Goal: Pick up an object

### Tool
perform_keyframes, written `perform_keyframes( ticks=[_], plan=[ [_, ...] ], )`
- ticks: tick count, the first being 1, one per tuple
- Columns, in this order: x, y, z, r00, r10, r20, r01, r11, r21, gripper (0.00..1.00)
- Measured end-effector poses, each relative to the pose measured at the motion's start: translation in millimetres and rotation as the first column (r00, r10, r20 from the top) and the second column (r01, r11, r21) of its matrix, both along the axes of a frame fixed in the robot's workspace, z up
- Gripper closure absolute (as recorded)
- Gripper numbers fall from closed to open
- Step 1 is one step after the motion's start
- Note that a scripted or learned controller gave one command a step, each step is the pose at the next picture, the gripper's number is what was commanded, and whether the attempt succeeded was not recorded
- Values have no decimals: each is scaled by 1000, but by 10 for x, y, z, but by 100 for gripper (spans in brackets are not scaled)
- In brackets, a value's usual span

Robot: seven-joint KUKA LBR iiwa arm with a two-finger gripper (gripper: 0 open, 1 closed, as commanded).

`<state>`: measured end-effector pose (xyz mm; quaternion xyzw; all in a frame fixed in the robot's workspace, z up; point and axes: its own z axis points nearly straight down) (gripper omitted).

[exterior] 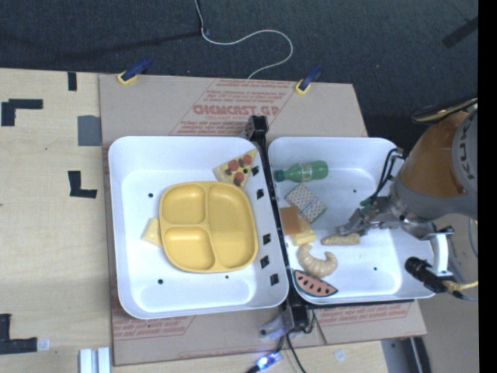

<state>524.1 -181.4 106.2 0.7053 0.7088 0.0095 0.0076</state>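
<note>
In the right bin (353, 155), the end effector (351, 228) is seen low over the white floor, reached in from the right by the grey arm (435, 177) with its orange band; whether it is released or clenched cannot be told from this slanted view. Just below its tip a small pale stick-like piece (342, 240) is found lying on the bin floor, touching or nearly touching it, and no thing is seen held. Toward the divider, a green bottle (301, 172) is laid on its side near the top of the same bin, with a small checkered block (306, 201) beneath it and a tan block (296, 225) lower still. A croissant (318, 263) and a watermelon slice (314, 285) are placed near the bin's lower left corner. In the left bin (128, 208), a yellow divided plate (208, 225) is set near the middle, a pizza slice (238, 169) is lodged at the upper right corner by the divider, and a yellow wedge (151, 231) is tucked against the plate's left edge. Both bins are borne on a cardboard sheet (233, 107) on the tabletop (46, 231).
</note>
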Motion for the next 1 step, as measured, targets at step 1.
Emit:
perform_keyframes(
  ticks=[1],
  plan=[
    [111, 18, 550, 1000, -2, -21, 2, 1000, -4, 100]
  ],
)
